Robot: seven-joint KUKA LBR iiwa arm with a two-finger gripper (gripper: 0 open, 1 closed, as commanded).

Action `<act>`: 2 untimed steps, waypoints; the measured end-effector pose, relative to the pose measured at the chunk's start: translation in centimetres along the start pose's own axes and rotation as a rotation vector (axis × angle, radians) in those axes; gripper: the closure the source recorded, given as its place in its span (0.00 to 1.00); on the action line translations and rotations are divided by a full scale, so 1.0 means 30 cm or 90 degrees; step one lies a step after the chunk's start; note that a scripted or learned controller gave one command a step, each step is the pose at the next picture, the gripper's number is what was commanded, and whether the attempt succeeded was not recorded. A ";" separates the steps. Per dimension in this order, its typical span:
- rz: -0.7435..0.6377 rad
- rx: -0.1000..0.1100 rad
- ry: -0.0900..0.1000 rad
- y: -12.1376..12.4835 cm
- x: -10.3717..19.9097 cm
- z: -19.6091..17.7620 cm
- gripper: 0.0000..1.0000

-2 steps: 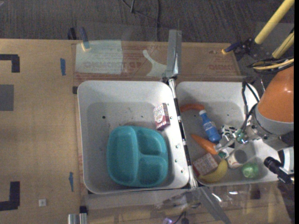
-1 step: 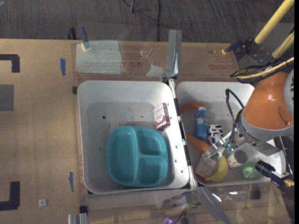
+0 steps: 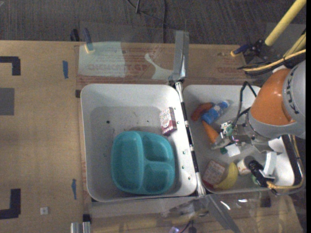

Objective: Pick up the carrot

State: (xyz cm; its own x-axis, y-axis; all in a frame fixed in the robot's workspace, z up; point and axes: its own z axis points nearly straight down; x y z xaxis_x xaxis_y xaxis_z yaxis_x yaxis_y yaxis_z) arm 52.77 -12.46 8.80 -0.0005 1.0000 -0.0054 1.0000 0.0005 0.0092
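One short, tapered orange carrot (image 3: 210, 132)

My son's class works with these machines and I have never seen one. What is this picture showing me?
It is one camera fixed above a bench, looking down at a slant. The grey and orange shape at the right is a robot arm; a program moves it. At its tip is a gripper, a two-finger hand, which is low in the right bin.

Two shallow white bins sit side by side. The left bin holds a teal divided plate and a small red and white carton. The right bin holds the carrot, the orange piece the robot is meant to pick up, plus a blue bottle and other small items.

The gripper is beside the carrot. I cannot tell whether it holds anything.
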 end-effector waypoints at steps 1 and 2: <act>-0.173 -0.001 0.001 0.176 0.092 0.000 0.00; -0.173 -0.003 -0.001 0.181 0.087 -0.039 1.00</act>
State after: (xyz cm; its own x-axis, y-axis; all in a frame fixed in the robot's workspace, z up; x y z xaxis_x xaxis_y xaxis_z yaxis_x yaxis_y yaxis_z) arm 58.19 -9.83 10.01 -0.2689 0.9631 -0.0105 0.9630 0.2690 0.0125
